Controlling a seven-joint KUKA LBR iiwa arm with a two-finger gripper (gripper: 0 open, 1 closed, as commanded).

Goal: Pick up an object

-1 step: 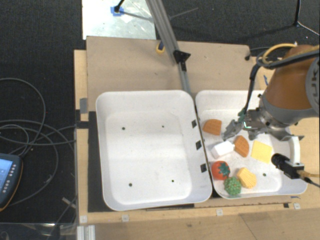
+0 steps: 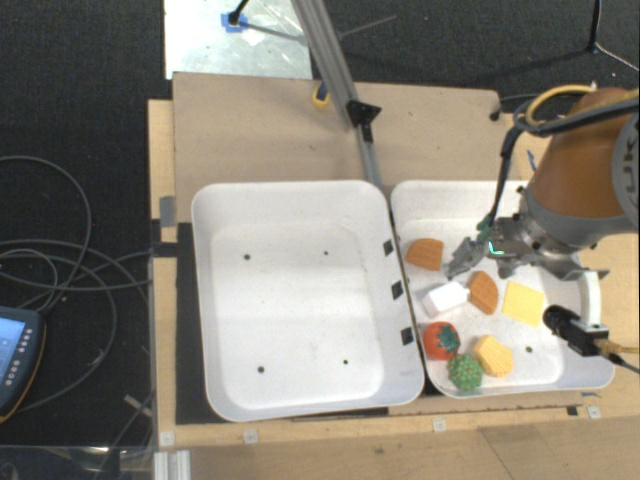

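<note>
My gripper (image 2: pixel 466 259) hangs over the right bin (image 2: pixel 455 196), on the end of the grey and orange arm that comes in from the right. It sits between an orange bread-like piece (image 2: pixel 426 254) to its left and a brown oval piece (image 2: pixel 483 292) just below it. A white block (image 2: pixel 447 297) lies below and to the left of the gripper. Further toward the bin's front lie a yellow slab (image 2: pixel 524 303), a red tomato (image 2: pixel 439 339), a green broccoli (image 2: pixel 465 372) and a yellow-orange chunk (image 2: pixel 493 355). I see nothing held.
The left bin (image 2: pixel 215 268) stands beside the right one, with black clips along the shared rim (image 2: pixel 397 290). A grey slanted pole (image 2: pixel 335 63) crosses the bench's back. A black fitting (image 2: pixel 573 330) on the arm overhangs the right bin's front right.
</note>
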